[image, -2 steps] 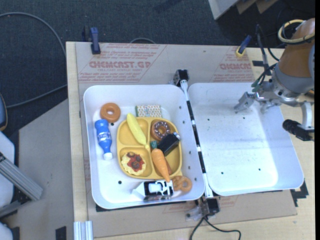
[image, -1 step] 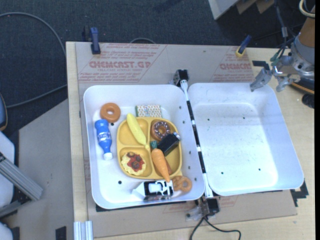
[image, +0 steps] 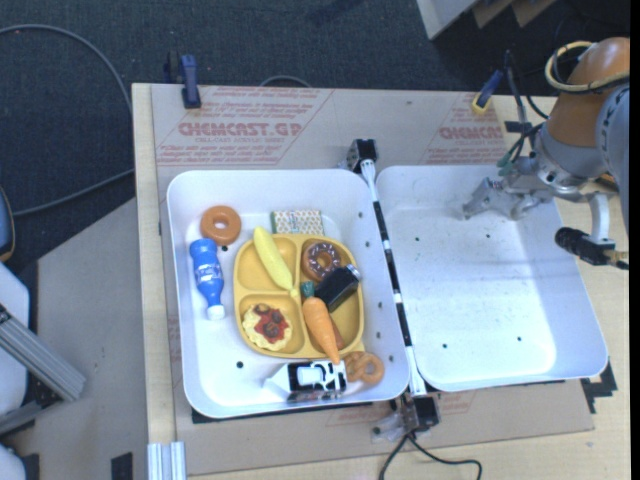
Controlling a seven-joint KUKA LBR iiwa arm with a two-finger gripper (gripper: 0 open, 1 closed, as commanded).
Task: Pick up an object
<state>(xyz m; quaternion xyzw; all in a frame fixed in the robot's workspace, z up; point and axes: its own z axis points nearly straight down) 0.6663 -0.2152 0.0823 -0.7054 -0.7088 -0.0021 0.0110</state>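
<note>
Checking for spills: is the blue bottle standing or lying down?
Lying down: the blue plastic bottle shows its full length flat on the left white bin's floor, white cap toward the front.

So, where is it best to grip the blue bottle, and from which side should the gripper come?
Probably grip the blue bottle across its blue body, coming straight down. It lies flat in the left bin, white cap toward the camera, with bare floor along both long sides.

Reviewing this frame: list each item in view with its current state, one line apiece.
hand: above the right bin's far edge, nothing seen in it
right bin: flat on the bench
left bin: holds the toys
yellow plate: flat in left bin
carrot: lying on plate
banana: lying on plate
blue bottle: on its side, beside plate
plain donut: flat, off plate
</note>
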